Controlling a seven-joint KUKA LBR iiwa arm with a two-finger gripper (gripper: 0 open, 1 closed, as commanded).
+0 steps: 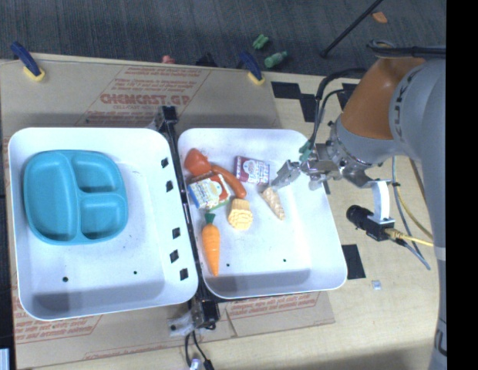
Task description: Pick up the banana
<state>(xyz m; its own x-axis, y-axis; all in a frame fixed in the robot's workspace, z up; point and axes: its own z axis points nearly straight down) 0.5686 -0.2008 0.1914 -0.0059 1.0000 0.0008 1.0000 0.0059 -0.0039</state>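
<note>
Nearest, at six o'clock in the right bin (324,272): carrot (211,247), lying lengthwise, green end away from the camera. Just beyond it, at one o'clock from the carrot: corn cob (239,216). At three o'clock from the corn, apart from it: pale tan, elongated piece, taken here to be the banana (273,202), though too small to be sure of. Lying flat on the bin floor, slanted, with bare white floor on its three o'clock side.

Further back, toward eleven o'clock in the same bin: drink pouch (208,193), red sausage-like pieces (223,177) and a small box (252,168), crowded together. In the left bin (38,299): blue divided tray (74,196).

Gripper (287,173) at one o'clock from the banana, close above it and just beside the small box, wrist reaching in from three o'clock. How far open: cannot tell from this angle. Nothing seen in its grasp.

Step in hand, as judged: the approach, with no grasp made yet. Next move: shift a little toward seven o'clock to centre over the banana, turn to span its narrow width, go down to the floor and close, keeping clear of the box and the corn.
</note>
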